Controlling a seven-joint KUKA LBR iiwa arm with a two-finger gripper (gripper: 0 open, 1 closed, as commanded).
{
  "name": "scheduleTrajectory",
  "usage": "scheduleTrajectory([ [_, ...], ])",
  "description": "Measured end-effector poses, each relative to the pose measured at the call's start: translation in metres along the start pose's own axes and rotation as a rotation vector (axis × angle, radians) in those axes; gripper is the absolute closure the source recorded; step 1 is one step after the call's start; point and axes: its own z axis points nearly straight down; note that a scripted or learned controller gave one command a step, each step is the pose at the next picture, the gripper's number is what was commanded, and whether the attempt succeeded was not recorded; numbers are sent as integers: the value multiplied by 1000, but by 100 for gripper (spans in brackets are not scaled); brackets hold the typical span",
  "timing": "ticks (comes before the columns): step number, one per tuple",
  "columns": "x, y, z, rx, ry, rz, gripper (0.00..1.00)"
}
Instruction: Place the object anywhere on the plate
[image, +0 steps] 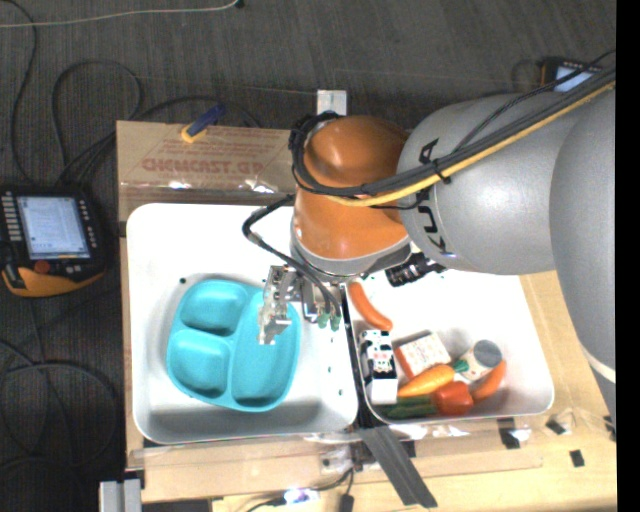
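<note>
One turquoise three-compartment plastic plate (215, 350) lies in the left white bin (150, 300). We see the metal two-finger gripper (278, 318) over the plate's right compartment; whether it is parted or closed we cannot tell. Orange, red and green toy foods (440, 388) crowd the right bin (530, 370).

On my feed, black capital letters spelling KUKA run down the grey arm (500, 190), partly crossed by a cable. Faded red print runs across the flattened cardboard (190, 160) behind the bins, but I cannot make out the words. The handheld pendant's screen (45, 225) glows, its text too small to read.
</note>
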Motion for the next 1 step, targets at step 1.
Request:
scheduleTrajectory([
  [1,-77,38,-43,-1,-4,-31,100],
])
